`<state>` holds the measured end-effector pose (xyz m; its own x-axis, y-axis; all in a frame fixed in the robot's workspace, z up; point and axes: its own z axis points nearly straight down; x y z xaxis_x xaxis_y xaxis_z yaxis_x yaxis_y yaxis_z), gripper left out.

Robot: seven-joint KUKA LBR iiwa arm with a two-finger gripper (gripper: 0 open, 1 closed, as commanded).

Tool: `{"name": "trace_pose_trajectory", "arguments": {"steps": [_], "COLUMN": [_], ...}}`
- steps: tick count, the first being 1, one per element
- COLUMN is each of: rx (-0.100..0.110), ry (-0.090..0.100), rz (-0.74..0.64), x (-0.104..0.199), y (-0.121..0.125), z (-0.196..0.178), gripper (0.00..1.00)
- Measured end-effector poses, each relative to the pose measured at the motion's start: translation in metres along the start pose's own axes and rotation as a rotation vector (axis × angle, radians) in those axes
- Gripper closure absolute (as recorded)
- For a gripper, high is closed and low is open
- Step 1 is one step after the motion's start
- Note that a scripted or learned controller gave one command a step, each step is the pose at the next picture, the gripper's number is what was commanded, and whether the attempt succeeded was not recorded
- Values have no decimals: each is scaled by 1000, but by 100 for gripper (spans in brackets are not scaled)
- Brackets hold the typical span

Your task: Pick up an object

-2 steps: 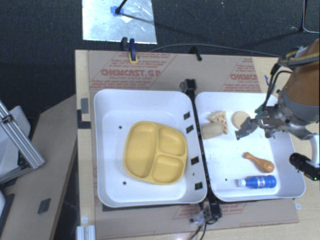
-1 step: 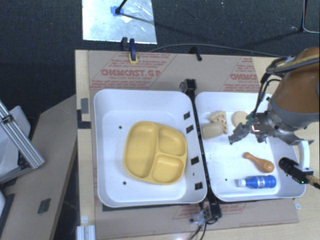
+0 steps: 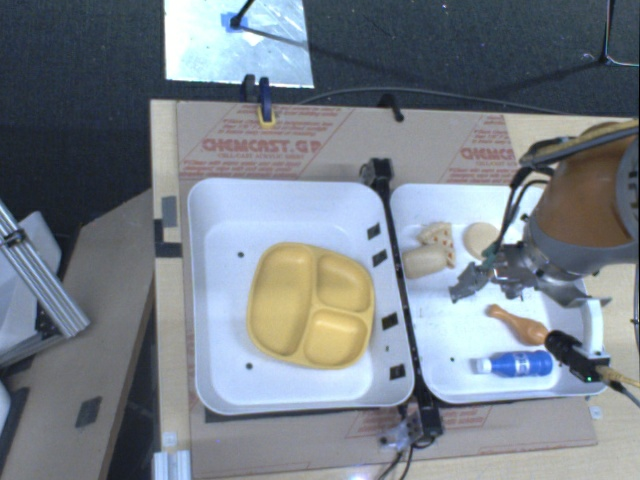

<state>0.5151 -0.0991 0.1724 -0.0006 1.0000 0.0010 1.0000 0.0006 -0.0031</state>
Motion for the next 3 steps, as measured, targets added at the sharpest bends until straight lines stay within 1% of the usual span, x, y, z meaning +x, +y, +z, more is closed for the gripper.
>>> {"name": "trace_pose_trajectory", "arguments": {"steps": [1,2,3], "rx": [2,-5,-10], "ry": [1,-1,-3], "rz": [-1,-2,-2], "x": [8,7,-3], "y": [1,3,9], "z": [60,47,-3], "gripper": [0,100,100]}}
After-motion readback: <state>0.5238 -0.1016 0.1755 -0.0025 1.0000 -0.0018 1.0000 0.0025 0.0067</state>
